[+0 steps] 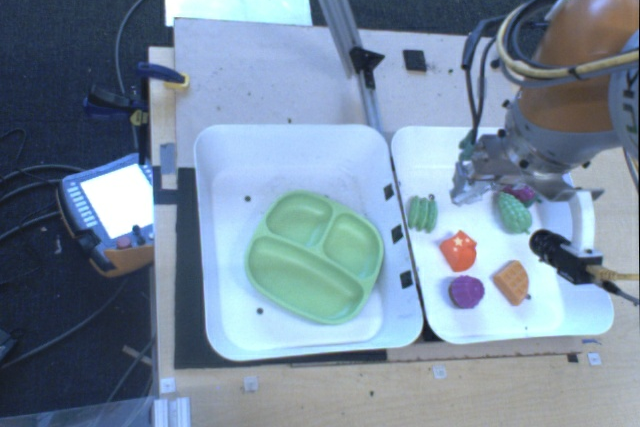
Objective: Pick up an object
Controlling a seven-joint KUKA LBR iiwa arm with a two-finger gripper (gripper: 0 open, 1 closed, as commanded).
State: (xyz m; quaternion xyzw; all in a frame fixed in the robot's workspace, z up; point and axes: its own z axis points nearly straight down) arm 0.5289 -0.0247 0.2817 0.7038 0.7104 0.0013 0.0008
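The right bin (432,330) holds several toy foods: a green pea pod (422,213) near its left wall, a red-orange piece (458,251) in the middle, a purple piece (465,292) near the front, an orange waffle-like piece (511,282) beside it, and a green knobbly piece (514,212) with a magenta bit (524,196) behind it. My gripper (470,183) hangs over the back of this bin, just left of the green knobbly piece. Nothing is seen between its fingers.
The left bin (220,245) carries a light green divided plate (315,256). A slanted metal pole (335,5) crosses above the bench's back. A teach pendant (108,210) lies on the floor at the left.
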